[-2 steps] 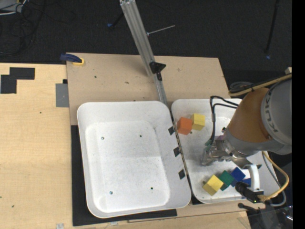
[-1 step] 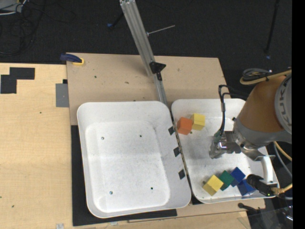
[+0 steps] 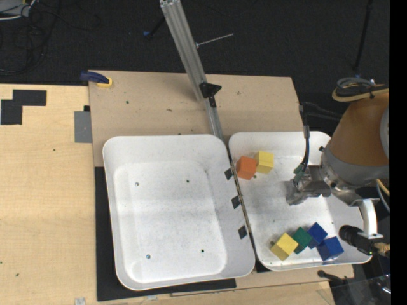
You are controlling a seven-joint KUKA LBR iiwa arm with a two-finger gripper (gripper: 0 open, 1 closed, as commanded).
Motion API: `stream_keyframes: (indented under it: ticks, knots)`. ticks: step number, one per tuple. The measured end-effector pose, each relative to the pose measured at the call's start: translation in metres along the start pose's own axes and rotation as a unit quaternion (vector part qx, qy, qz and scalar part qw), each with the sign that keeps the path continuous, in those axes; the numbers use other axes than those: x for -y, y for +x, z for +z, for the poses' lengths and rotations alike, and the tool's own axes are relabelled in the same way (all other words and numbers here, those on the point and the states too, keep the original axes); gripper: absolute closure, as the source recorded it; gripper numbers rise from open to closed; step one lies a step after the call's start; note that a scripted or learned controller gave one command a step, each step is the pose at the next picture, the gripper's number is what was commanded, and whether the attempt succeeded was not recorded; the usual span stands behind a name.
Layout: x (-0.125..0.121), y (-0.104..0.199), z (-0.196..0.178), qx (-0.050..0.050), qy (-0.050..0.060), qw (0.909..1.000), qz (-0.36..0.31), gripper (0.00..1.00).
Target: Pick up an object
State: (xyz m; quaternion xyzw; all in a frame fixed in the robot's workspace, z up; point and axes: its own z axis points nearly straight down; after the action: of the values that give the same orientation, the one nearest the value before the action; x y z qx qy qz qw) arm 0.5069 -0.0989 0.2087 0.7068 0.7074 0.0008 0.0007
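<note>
The right bin (image 3: 280, 143) holds an orange block (image 3: 247, 167) and a yellow block (image 3: 265, 162) side by side near its far left. At its near end lie a yellow block (image 3: 284, 246), a green block (image 3: 302, 239) and two blue blocks (image 3: 317, 232) (image 3: 330, 249) in a cluster. My gripper (image 3: 298, 193) hangs low over the middle of the right bin, to the right of the orange and yellow pair and above the near cluster. I see no block between its tips.
The left bin (image 3: 168, 211) sits beside the right one, with black clips (image 3: 235, 201) along the shared rim. A slanted aluminium rail (image 3: 189, 49) rises behind the bins. The arm's orange band (image 3: 359, 129) overhangs the right bin's right edge.
</note>
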Motion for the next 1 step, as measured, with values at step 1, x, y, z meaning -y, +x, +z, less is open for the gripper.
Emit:
stream_keyframes:
  ticks: [1]
  knots:
    - [-0.0006,-0.0012,-0.0175,0.0,0.001,1.0,0.0,1.0]
